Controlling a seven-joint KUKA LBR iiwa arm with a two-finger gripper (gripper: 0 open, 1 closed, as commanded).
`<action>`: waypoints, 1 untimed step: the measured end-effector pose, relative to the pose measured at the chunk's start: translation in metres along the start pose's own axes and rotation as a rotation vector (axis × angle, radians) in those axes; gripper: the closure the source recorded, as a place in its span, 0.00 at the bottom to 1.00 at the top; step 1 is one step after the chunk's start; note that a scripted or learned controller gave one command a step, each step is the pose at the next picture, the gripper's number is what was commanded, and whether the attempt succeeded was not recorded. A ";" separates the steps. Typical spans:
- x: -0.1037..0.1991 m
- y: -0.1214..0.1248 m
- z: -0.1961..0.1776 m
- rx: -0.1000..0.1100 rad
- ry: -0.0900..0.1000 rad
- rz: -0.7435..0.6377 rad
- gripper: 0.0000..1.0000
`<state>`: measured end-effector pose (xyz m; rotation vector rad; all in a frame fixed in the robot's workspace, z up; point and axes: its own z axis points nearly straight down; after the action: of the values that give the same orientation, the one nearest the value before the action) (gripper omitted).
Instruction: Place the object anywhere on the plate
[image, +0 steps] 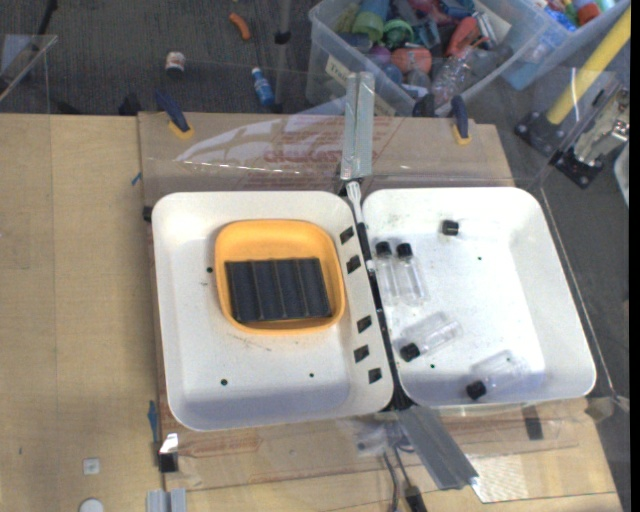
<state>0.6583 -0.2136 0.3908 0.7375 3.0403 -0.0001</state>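
Observation:
An orange plate (232, 243) with rounded corners lies in the left white bin (200, 375), toward its far middle. A dark, ribbed rectangular object (278, 289) rests flat on the plate and covers most of its floor. In the right white bin (525, 270) lie several clear vials with black caps: two side by side near the divider (398, 272), one lower down (430, 334), and one near the front edge (494, 373). A loose black cap (449, 228) sits toward the back of that bin.
A raised divider with black clips (362, 322) runs between the two bins. A metal post (357, 125) stands behind them. A clear tub of colourful toys (440, 45) sits at the back, off the bench.

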 end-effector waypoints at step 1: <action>0.030 -0.027 -0.048 -0.001 -0.001 -0.351 1.00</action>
<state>0.6190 -0.2240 0.4387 0.1946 3.1217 -0.0032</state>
